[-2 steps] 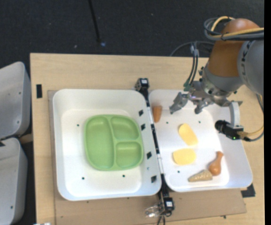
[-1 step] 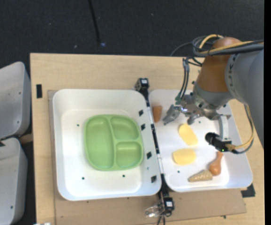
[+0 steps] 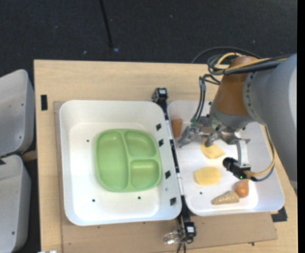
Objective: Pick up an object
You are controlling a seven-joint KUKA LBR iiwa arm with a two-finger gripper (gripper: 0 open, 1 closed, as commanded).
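Observation:
My gripper (image 3: 199, 137) hangs low over the upper left part of the right bin (image 3: 266, 194), open, with nothing between its fingers. A small brown-orange cylinder (image 3: 177, 126) lies just left of it by the bin's wall. Just below and to the right of the gripper sits a pale yellow chunk (image 3: 212, 152). Further toward the front lie a second yellow piece (image 3: 208, 176), a tan cone (image 3: 225, 197) and a small orange ball (image 3: 242, 190).
The left bin (image 3: 76, 204) holds a green divided plate (image 3: 127, 159). The grey arm with its orange band (image 3: 236, 91) and looping cables covers the back right of the right bin. A black cable end (image 3: 236, 166) hangs near the yellow pieces.

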